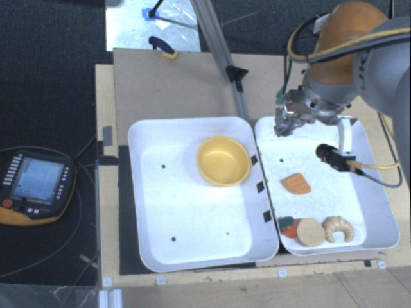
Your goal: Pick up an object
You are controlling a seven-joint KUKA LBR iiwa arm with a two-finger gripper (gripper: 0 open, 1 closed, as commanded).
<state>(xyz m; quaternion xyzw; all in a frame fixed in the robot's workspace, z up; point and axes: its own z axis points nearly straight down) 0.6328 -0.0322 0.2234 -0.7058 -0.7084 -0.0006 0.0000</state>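
Candidate objects sit in right bin (379,201): orange wedge-shaped piece (296,184) mid-bin, and along the near wall a small red-and-green item (286,225), a round tan disc (310,232) touching it, and a croissant-shaped piece (338,228) just beside the disc. Yellow bowl (223,160) upright in left bin (151,191), toward its far right part, near the divide between bins. End effector (284,124) hangs over far-left corner of right bin, well apart from the wedge and the near-wall items; nothing seen in it, fingers' opening cannot be told from this angle. Grey arm with orange band (343,21) comes in from right. Black cylindrical part (329,154) with cable juts below wrist. Both bins rest on cardboard-covered table (186,82). Teach pendant (33,186) lies off to left on dark floor
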